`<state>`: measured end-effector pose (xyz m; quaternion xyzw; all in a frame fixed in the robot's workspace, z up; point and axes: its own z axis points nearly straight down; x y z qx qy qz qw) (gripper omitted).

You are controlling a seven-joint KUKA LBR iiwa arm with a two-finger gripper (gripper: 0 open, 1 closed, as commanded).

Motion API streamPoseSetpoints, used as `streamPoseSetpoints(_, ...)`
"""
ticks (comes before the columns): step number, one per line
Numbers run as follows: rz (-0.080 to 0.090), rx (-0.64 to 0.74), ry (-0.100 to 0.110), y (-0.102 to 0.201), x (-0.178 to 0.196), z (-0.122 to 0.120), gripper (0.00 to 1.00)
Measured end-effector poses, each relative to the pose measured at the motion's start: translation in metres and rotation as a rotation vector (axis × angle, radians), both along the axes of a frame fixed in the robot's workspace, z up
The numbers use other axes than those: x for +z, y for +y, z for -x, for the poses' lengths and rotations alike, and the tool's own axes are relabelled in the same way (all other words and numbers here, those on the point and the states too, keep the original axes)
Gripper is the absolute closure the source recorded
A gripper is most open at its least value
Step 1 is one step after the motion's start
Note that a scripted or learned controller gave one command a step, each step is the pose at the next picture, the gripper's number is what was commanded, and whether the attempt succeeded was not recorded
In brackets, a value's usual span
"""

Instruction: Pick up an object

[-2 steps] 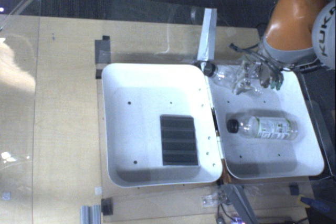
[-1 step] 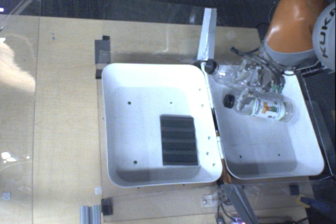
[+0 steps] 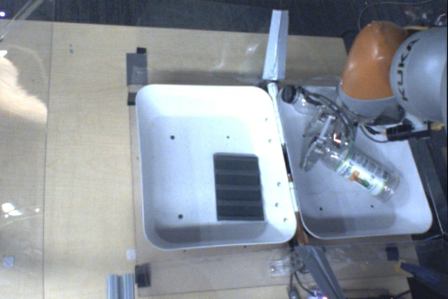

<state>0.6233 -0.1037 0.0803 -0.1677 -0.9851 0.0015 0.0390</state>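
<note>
A clear plastic bottle with a green and orange label lies on its side in the right bin, pointing up-left. My gripper is low in that bin at the bottle's upper-left end, touching or just above it. The grey arm with its orange band comes in from the upper right and hides the bin's back corner. A black ribbed rectangular block lies flat in the left bin, right of its middle.
The two white bins meet along a shared rim just left of the gripper. A grey upright bracket stands behind the bins. Cables run off the wrist on the right.
</note>
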Motion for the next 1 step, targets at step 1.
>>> streamPoseSetpoints(1, 0.007, -0.262, 0.044, 0.0010, -0.0038, -0.0095, 0.00)
